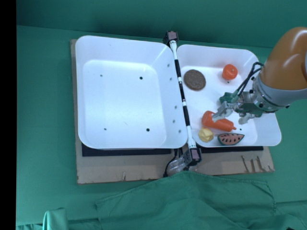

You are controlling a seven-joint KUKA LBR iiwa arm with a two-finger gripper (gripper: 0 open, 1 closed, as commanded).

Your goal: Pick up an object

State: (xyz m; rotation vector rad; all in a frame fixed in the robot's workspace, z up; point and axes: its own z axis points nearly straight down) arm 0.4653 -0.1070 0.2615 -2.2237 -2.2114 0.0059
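End effector [231, 115]: fingers spread apart, gripping nothing, low over the right bin [268, 137], just above the carrot.
Carrot [217, 122]: lying in the right bin, between the yellow piece [206, 135] and the end effector.
Watermelon slice [230, 139]: near the bin's front rim.
Left bin [84, 47]: on the table.

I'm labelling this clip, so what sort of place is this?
Probably a robot grasping test bench: two shallow white plastic bins on a green cloth, a grey and orange robot arm, and plastic toy food such as a watermelon slice.
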